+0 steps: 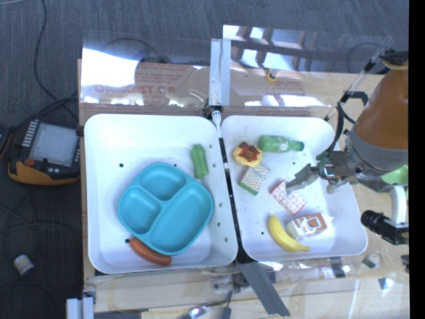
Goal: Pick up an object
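The right bin point(345, 244) holds a green bottle point(280, 143), a yellow and red toy point(247, 153), a checkered green-edged block point(254, 177), a pink patterned packet point(287, 197), a yellow banana point(285, 236) and a small orange and white carton point(310, 224). My gripper point(300, 177) reaches in from the right and hovers low over the bin, just above and right of the pink packet. Its dark fingers point left and down, with nothing seen between them.
The left bin point(106, 138) holds a blue divided plate point(166, 208), a green cucumber-like piece point(199, 160) and a red sausage point(149, 252). A handheld controller point(43, 153) lies on the floor at left. Shiny panels point(265, 58) stand behind the bins.
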{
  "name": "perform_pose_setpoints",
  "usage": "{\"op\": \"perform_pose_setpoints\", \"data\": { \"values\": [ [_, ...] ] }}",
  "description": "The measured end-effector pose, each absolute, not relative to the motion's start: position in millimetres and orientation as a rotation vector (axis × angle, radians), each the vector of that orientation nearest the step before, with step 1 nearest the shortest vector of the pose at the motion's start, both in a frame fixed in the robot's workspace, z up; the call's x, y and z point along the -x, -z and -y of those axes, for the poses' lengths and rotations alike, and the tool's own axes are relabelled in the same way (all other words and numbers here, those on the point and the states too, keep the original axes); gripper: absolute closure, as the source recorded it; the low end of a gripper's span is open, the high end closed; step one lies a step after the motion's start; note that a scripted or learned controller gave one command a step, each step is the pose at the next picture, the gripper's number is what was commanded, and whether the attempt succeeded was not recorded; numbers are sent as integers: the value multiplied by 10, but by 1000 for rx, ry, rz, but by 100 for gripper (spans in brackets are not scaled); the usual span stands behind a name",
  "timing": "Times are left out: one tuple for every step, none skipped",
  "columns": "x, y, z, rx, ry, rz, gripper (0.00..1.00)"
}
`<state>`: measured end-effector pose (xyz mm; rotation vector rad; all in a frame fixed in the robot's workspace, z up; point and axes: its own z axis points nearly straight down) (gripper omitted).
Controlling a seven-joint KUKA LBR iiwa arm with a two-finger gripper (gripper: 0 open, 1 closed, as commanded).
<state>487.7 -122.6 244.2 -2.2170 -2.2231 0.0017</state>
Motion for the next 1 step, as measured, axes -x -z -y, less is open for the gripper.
{"op": "perform_pose_setpoints", "data": {
  "values": [
    [-4979,-910,1277,2300,7,2150,0]
  ]
}}
